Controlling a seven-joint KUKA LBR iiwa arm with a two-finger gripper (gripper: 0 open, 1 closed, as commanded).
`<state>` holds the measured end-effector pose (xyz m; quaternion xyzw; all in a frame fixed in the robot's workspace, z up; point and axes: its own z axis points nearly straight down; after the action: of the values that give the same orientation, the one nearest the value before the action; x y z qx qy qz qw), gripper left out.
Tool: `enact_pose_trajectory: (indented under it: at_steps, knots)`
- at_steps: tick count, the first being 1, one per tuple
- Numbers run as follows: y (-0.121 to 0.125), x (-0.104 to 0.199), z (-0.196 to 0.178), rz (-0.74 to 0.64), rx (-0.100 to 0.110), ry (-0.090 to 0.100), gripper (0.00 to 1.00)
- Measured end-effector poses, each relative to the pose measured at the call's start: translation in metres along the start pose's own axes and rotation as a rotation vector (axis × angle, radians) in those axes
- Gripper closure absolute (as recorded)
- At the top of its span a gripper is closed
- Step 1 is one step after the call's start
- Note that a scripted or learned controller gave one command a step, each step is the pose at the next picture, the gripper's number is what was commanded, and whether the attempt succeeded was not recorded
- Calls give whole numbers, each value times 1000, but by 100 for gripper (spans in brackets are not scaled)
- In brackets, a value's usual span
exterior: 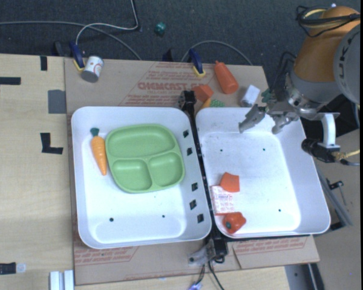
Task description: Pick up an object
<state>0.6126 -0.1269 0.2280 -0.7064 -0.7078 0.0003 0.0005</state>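
My gripper hangs over the far edge of the right bin, with its two grey fingers spread apart and nothing between them. Well nearer the camera, in the same bin, lie an orange block, a white-and-red packet and a red tomato-like toy. The left bin holds a green divided plate and a toy carrot beside it.
Behind the bins on the cardboard lie an orange bottle-shaped toy, a small orange piece, a white cube and a small can. Cables run across the dark floor at the back.
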Motion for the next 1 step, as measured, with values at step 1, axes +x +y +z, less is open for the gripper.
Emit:
enact_pose_trajectory:
  at_steps: [1]
  knots:
    - [-27,14,115,1,3,1,0]
